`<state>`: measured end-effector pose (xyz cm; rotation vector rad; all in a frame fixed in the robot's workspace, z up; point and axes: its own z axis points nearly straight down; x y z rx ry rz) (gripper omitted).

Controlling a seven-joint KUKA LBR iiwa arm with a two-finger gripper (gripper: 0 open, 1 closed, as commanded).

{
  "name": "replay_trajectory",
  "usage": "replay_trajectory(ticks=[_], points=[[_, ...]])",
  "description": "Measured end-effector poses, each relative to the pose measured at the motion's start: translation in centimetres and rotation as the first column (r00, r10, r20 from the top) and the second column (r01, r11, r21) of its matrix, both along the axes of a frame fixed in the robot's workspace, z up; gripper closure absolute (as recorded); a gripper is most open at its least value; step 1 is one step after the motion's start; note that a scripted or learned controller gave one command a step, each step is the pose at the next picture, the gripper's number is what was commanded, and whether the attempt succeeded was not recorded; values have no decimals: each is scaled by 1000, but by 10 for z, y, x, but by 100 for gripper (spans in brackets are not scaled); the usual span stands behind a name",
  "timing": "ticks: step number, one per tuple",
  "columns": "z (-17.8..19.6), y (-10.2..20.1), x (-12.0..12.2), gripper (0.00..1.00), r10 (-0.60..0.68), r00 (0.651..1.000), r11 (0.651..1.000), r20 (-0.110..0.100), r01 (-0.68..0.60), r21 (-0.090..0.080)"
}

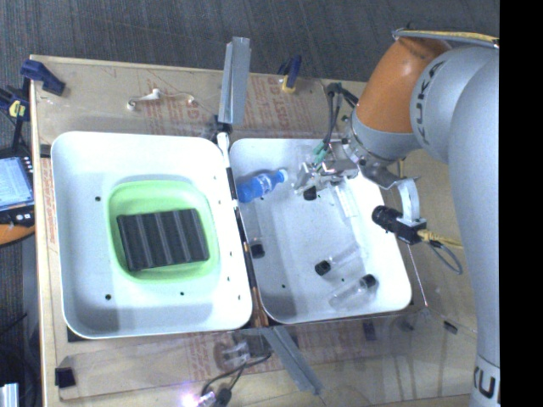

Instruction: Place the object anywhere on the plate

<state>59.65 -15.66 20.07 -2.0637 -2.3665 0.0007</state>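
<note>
Here the blue-capped clear plastic bottle [260, 184] lay on its side at the upper left of the right white bin [293, 299], long axis roughly left-right, slightly tilted. The gripper [311, 179] sat just beside it; its state could not be told. The green plate [159, 227] lay in the left bin [72, 227].

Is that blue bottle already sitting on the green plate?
No. The blue bottle lies in the right bin, against its left wall, while the green plate sits in the left bin.
</note>
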Motion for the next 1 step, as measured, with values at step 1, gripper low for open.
replay_trajectory(ticks=[1], points=[[0, 0, 0, 0, 0, 1000, 1000, 0, 0, 0]])
